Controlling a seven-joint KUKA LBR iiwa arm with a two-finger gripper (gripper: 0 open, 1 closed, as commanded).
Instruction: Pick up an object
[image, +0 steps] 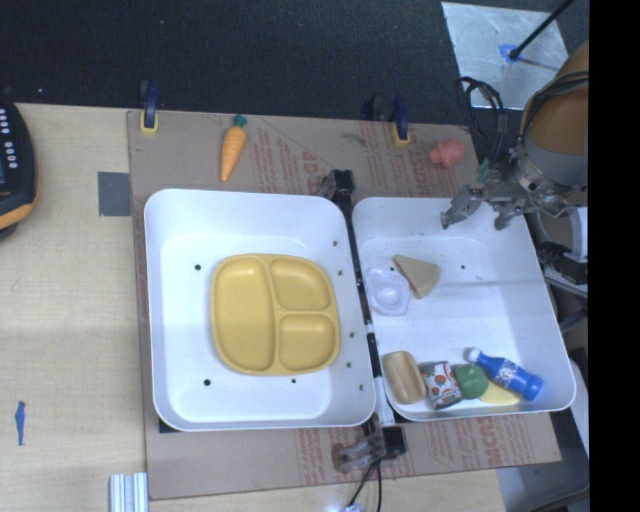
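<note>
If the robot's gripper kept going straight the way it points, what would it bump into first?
The gripper points left and down over the right bin. Going on, it would probably meet the bin's bare white floor first, short of the tan wedge. Depth is hard to judge from above.

Right bin (520, 290) middle clear; toys (460, 380) crowding front.

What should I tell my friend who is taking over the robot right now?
Gripper: above the right bin's far edge, holding nothing.
In the right bin: wedge and clear cup mid-bin; bread, can, green thing and blue bottle along the near edge.
Left bin: yellow tray.
Outside the bins: carrot, pink thing.
Done: nothing picked yet.
Left: grab one object.
</note>
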